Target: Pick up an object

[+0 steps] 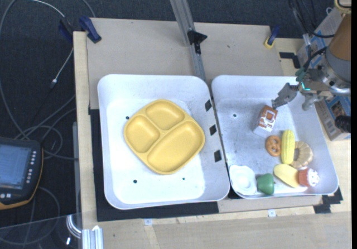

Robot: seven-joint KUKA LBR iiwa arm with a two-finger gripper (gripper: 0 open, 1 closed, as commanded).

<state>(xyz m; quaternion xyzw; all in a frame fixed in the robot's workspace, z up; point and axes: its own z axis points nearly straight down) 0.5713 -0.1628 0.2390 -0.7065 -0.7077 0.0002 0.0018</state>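
Wooden bench (150,38) bearing two white bins (111,130), apparently dark carpet (33,47) around.

The arm (340,47) is cut off by the right edge, so only its wrist end is visible. The jaws (295,96) appear as two grey fingers, too small to judge their spacing exactly. The handheld control tablet (17,172) is cropped by the left edge. The metal pole (181,5) runs out of the top edge. In the right bin (223,130), the red-and-white item (308,177) is partly covered by the yellow piece (285,174) and too small to identify; the small carton (266,119) bears unreadable print.
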